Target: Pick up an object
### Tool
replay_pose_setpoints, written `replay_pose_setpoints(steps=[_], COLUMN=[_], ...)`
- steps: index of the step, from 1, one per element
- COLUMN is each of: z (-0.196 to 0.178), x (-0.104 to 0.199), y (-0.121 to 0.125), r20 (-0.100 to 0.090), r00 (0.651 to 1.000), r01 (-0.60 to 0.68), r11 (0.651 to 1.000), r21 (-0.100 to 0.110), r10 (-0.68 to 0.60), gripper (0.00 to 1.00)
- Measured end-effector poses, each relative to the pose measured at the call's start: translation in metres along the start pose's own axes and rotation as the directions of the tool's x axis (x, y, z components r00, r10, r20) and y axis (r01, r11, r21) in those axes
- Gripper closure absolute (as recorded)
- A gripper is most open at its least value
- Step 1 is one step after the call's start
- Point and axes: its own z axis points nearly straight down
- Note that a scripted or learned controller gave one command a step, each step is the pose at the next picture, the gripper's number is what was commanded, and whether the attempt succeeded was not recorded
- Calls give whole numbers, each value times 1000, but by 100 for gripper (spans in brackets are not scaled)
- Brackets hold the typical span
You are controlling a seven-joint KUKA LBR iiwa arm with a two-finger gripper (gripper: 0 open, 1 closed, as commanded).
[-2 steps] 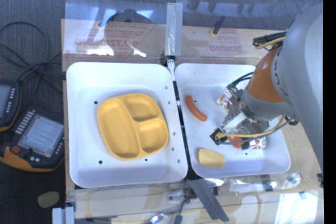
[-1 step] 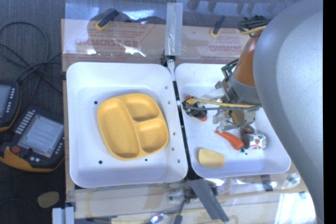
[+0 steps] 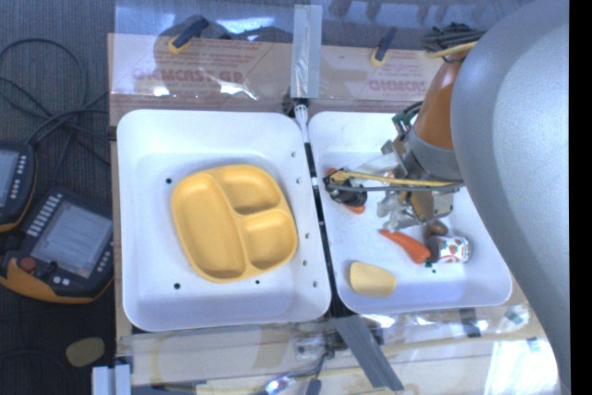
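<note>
**Low in the right bin, grip unreadable**

Gripper (image 3: 403, 214) down inside the right bin (image 3: 490, 287), near its middle, below the grey arm (image 3: 518, 153) with its orange band. Open or closed: cannot tell, with wrist hardware in the way from above. Likewise no telling whether anything is held.

Closest candidate for picking: an orange carrot-shaped piece (image 3: 404, 242), smooth and tapered, lying flat on the bin floor at a slant, just toward the front wall from the gripper. Touching it or merely beside it: cannot tell.

At the carrot shape's right end, a small rounded white thing with red markings (image 3: 452, 249), glossy. Just behind that, a small brown lump (image 3: 435, 227), partly hidden and too unclear to name.

Near the front wall and apart from the gripper, a pale yellow wedge (image 3: 371, 277), matte, with soft rounded edges. Toward the bin's left wall, a small red-orange scrap (image 3: 356, 207).

Left bin (image 3: 139, 291) alongside, rims meeting at the centre; both shallow, white, smooth, round-cornered. Resting in it, a yellow plate (image 3: 231, 222) of plastic look, moulded into three compartments, with rounded corners, turned at a diagonal.

Behind both bins, a brown cardboard panel under crinkled clear film (image 3: 213, 74).
</note>
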Motion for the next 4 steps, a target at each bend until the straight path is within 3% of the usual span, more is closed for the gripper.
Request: replay_pose_setpoints(steps=[1,2,4], z=[-8,-4,-20], x=[0,30,29], y=[0,16,15], r20=[5,-4,7], r00=[1000,1000,1000], r01=[4,11,19], r11=[1000,1000,1000], r21=[0,0,0], r10=[-4,-11,-19], gripper=[100,100,100])
